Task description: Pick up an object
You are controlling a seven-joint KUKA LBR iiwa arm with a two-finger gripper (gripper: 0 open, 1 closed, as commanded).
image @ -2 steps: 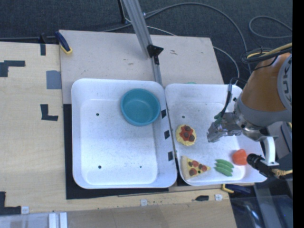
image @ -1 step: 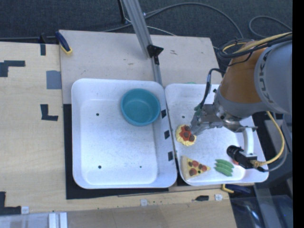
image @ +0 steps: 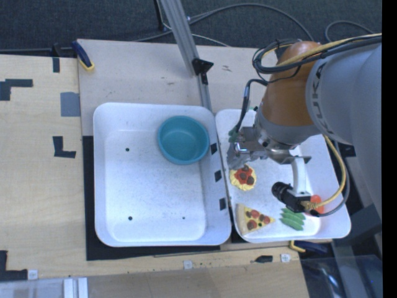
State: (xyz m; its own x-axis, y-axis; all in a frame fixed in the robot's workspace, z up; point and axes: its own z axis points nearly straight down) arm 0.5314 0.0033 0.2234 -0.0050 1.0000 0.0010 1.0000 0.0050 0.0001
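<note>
Gripper (image: 239, 159) hangs just beside a small round toy pizza (image: 243, 177); open or closed, I cannot tell. A flat wedge-shaped slice (image: 253, 218) lies near it.

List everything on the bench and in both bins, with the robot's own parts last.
Left bin: one, white, on the left of the bench
Right bin: one, white, beside the left bin
Bowl: one, blue, far right corner of the left bin
Round pizza toy: one, yellow with red, right bin, left side
Pizza slice toy: one, yellow with red spots, right bin, near edge
Green vegetable toy: one, green, right of the slice
Clamp: one, blue and yellow, bench's far left corner
Arm: one, grey with orange band, over the right bin
Gripper: one, dark, just above the round pizza toy
</note>
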